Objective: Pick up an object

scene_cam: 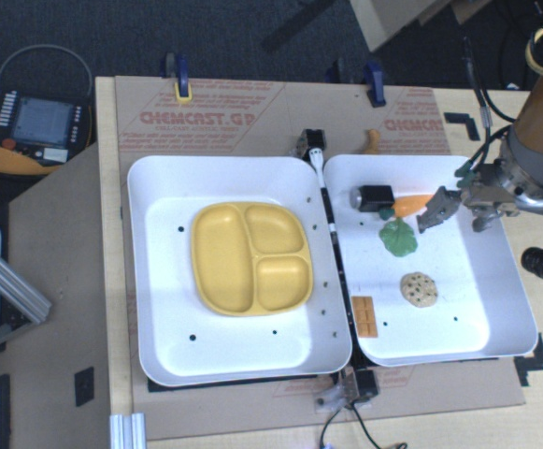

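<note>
You see the gripper (458, 206) over the right bin (467, 335), its 2 fingers spread apart with nothing between them, just right of the orange carrot-like piece (411, 203). Near it lie a black block (375, 197), a green leafy toy (399, 238) and a cookie (419, 289) (well apart from the fingers). The left bin (159, 251) carries a yellow divided plate (250, 256).
</note>
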Tool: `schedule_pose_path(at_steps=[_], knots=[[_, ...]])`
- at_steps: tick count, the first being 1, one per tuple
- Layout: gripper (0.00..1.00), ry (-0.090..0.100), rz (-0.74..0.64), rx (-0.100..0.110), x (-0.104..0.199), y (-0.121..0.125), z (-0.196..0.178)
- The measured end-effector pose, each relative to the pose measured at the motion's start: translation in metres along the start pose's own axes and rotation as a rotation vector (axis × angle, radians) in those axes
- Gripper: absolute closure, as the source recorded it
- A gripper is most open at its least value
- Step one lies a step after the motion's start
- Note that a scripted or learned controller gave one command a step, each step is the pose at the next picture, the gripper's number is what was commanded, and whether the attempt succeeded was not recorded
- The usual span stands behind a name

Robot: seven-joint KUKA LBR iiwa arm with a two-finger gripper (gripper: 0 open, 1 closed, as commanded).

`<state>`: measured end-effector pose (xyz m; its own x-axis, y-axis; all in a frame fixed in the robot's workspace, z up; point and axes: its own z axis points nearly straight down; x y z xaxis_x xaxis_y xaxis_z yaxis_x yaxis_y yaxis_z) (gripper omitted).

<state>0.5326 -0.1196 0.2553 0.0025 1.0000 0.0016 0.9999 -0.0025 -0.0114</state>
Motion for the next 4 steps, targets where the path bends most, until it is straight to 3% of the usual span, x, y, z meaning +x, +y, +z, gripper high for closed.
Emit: schedule_pose_path(at_steps=[1,2,4], knots=[[0.00,-0.002,-0.003,-0.012,0.000,0.002,-0.006],[0.00,0.000,-0.002,-0.005,0.002,0.012,0.044],[0.00,0.000,-0.001,-0.004,-0.004,0.003,0.151]])
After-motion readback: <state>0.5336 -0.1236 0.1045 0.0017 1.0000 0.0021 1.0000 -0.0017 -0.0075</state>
